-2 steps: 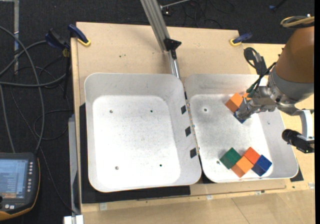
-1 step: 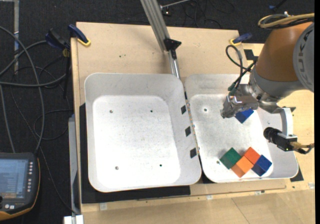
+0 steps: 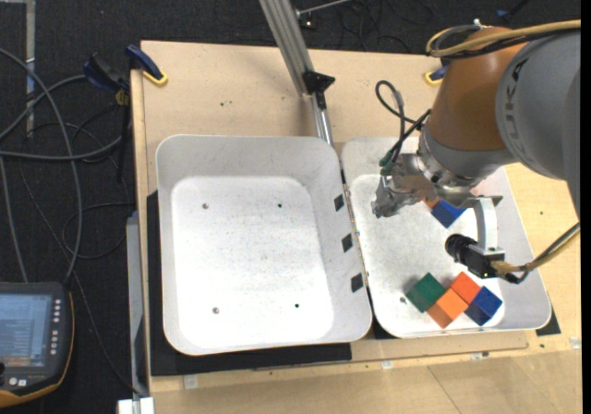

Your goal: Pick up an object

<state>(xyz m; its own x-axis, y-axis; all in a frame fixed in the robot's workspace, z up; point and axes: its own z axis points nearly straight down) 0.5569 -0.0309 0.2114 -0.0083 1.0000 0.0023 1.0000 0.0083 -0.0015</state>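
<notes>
My gripper (image 3: 389, 199) hangs over the upper left part of the right bin (image 3: 383, 255), under the grey and orange wrist. Just right of it a small blue block (image 3: 448, 213) lies partly hidden by the wrist; I cannot tell whether anything touches it. In the bin's near right corner three cubes sit pressed together in a row: a green cube (image 3: 427, 293), an orange cube (image 3: 452, 302) and a blue cube (image 3: 484, 305). They lie well below and right of the gripper.
The left bin (image 3: 245, 237) sits beside the right one, with a raised rim between them. A slanted metal pole (image 3: 282, 19) reaches down to the bins' far edge. A black cable fitting (image 3: 467, 255) hangs off the arm above the cubes.
</notes>
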